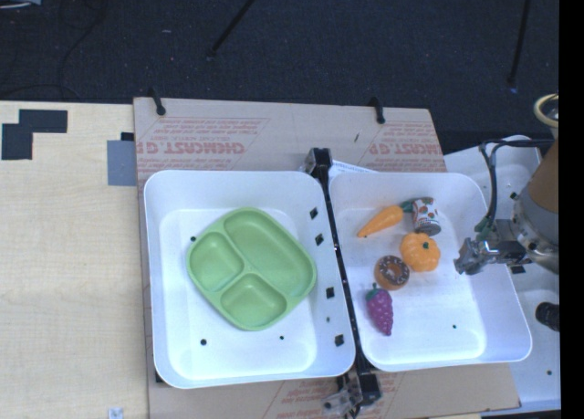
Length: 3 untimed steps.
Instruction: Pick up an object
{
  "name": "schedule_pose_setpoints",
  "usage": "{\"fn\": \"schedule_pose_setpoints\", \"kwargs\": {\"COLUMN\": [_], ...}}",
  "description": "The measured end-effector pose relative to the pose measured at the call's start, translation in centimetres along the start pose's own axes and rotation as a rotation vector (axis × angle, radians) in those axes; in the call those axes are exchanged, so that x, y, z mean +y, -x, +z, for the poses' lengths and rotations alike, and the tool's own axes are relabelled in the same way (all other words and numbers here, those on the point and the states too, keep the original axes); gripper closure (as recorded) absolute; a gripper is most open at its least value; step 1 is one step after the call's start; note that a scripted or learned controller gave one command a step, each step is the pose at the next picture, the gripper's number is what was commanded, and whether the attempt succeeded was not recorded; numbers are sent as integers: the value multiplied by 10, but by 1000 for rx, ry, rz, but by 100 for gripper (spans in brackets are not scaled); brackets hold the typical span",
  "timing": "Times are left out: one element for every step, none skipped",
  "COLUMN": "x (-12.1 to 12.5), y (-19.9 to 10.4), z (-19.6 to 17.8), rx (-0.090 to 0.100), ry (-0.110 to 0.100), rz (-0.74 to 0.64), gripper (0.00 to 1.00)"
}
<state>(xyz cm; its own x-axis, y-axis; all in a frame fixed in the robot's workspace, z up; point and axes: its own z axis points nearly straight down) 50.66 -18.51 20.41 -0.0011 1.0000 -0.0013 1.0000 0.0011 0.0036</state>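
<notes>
**Operator:** Camera view has my gripper (467, 258) at the right-hand bin's (456, 340) right rim, above the white floor. I cannot tell how the jaws stand; the metal there blurs together. Nothing shows between them.

**Spotter:** What is closest to it?

**Operator:** I read the orange pumpkin (421, 252) as nearest, to the gripper's left, clearly apart from it. Touching the pumpkin's lower left is a brown ringed doughnut (391, 272). Below that lies a purple grape bunch (380, 309). Up top, an orange carrot (380, 220) lies slanted, with a small can (425, 216) just to its right.

**Spotter:** And the other bin?

**Operator:** I see the left-hand bin (178, 344) bearing a green divided plate (251, 267), three compartments, lying flat near its middle, well apart from the arm (547, 193).
</notes>
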Motion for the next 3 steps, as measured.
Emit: {"fn": "schedule_pose_setpoints", "kwargs": {"x": [1, 10, 33], "y": [1, -43, -98], "z": [-35, -38, -41], "rx": [1, 3, 3], "ry": [-2, -5, -5], "rz": [0, -3, -4], "gripper": [100, 100, 100]}}
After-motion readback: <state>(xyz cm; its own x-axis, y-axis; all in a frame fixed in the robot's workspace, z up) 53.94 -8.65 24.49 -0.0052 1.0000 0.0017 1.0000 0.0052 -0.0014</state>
